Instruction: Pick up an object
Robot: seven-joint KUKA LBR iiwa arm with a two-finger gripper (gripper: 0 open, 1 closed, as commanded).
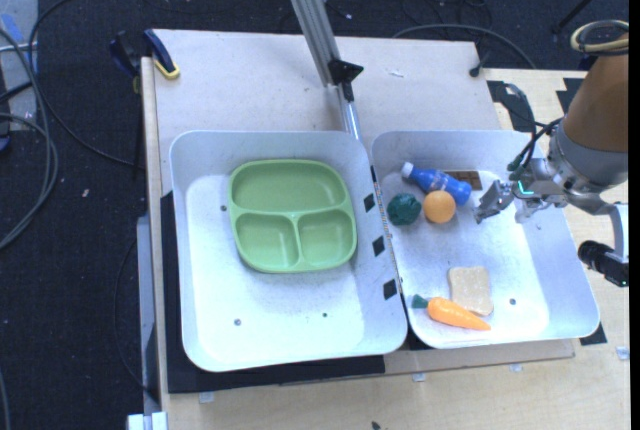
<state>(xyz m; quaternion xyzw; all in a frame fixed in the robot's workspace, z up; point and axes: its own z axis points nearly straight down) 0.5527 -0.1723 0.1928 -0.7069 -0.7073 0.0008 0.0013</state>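
Observation:
The right bin (545, 303) holds a blue bottle (432, 179), a dark green ball (404, 209), an orange ball (439, 207), a brown block (462, 182), a beige slice of bread (471, 289) and an orange carrot (457, 314). My gripper (500, 201) hangs over the right bin's upper right part, to the right of the orange ball and apart from it. Nothing shows between its fingers. The grey arm with its orange band (600, 103) comes in from the right.
The left bin (200, 318) holds a green divided plate (294, 215). A slanted metal pole (310, 3) crosses the bench's back down to the divide between the bins. Cables lie on the dark floor around the bench.

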